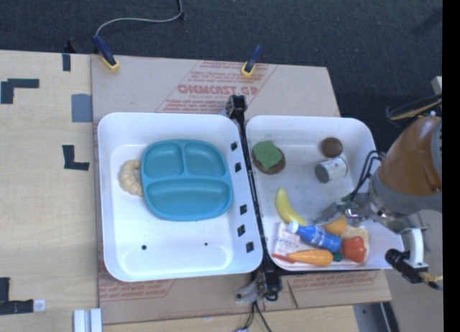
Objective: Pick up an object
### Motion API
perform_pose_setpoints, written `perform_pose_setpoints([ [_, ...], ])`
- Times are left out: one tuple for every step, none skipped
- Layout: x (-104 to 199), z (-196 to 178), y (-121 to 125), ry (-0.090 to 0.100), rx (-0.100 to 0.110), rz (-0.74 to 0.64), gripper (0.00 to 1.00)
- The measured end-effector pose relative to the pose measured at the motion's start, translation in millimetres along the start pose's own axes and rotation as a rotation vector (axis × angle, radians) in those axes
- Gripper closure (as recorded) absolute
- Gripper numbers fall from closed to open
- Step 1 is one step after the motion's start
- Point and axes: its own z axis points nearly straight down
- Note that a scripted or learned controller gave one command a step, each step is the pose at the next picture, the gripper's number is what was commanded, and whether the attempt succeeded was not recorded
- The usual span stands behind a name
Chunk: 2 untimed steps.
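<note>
The right bin [359, 131] holds a yellow banana [287, 207], a blue bottle with a white label [316, 237], an orange carrot [313, 256], a red vegetable [353, 249] and a small orange piece [336, 226], all crowded in its near right corner. Further back lie a grey can [330, 169], a brown round item [331, 146] and a green-topped brown piece [269, 157]. My gripper [343, 214] hangs low over the near right corner, just above the blue bottle and the orange piece. Nothing can be seen held in it.
The left bin [115, 251] holds a blue divided plate [187, 178] with a tan curled item [130, 177] at its left side. A black divider [246, 180] runs between the bins. The arm's orange band [413, 162] sits at the right bin's right wall.
</note>
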Motion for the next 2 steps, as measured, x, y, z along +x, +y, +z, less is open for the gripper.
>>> perform_pose_setpoints([
  [0,-10,1,0.0,-0.003,0.0,1.0],
  [66,-46,69,0.004,0.004,-0.004,1.0],
])
